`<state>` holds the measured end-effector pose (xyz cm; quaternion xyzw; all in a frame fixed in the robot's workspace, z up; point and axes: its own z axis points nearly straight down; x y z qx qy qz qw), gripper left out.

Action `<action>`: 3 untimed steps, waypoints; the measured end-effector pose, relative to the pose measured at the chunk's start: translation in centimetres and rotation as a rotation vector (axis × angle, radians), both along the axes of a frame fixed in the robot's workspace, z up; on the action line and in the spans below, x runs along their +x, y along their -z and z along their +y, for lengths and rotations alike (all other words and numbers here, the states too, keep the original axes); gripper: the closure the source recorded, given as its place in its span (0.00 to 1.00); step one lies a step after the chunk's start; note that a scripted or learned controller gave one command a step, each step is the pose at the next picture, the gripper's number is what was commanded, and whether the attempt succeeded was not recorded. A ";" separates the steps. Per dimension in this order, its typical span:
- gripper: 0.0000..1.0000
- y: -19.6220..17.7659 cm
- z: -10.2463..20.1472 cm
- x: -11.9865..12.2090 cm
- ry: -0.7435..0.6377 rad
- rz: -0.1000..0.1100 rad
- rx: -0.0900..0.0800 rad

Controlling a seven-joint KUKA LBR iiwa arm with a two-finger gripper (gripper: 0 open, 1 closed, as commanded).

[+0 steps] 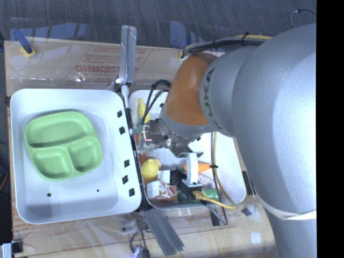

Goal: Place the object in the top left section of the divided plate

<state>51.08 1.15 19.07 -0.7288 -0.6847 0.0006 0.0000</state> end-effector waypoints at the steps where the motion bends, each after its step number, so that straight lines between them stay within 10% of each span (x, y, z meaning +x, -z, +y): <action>1: 0.00 0.0 0.0 0.0 0.000 0.000 0.000; 2: 1.00 -0.9 0.0 0.0 -0.006 0.000 -0.001; 3: 1.00 0.0 7.2 -3.5 0.208 0.007 0.001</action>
